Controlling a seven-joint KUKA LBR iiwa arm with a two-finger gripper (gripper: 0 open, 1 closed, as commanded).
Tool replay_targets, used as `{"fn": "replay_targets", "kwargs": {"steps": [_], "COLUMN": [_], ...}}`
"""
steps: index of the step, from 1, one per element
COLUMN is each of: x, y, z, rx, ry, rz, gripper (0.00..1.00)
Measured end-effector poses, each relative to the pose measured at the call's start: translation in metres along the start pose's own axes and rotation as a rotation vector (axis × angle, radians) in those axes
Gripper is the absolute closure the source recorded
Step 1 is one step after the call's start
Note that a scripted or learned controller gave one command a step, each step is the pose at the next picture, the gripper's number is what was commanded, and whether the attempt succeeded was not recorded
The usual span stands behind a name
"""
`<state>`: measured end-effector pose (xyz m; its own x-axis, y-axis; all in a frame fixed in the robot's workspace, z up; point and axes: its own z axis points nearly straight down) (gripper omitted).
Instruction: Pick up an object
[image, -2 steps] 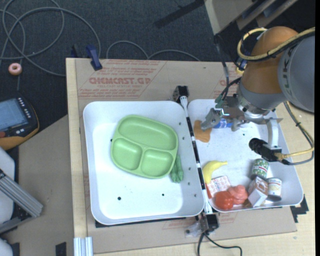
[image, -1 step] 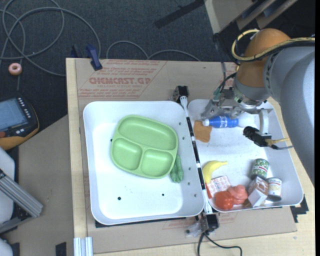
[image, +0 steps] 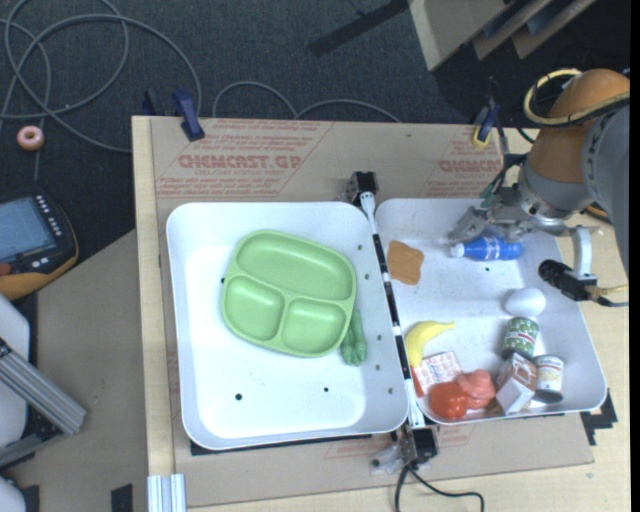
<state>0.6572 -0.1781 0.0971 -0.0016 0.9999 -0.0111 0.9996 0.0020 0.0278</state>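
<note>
Hand (image: 487, 222) lowered into the right bin (image: 590, 345), directly over the blue bottle (image: 490, 249) lying at the bin's far side; whether its grip is open or closed cannot be told. Lift not yet achieved.

Blue bottle (image: 492, 249) flat, right bin

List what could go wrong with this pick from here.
1. The gripper sits right at the blue bottle, which lies on its side. It looks round, so it may roll or slip away as the fingers close.
2. The bottle lies near the far wall of the right bin, so a push could wedge it there.
3. The bottle's white cap end gives little to grasp.
</note>
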Motion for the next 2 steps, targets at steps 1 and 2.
{"fn": "replay_targets", "kwargs": {"steps": [1, 2], "x": [0.029, -0.029], "y": [-0.061, -0.045], "z": [-0.025, -0.052], "rx": [0.028, 0.025], "ry": [0.012, 0.008], "rz": [0.002, 0.002], "gripper": [0.0, 0.0]}}
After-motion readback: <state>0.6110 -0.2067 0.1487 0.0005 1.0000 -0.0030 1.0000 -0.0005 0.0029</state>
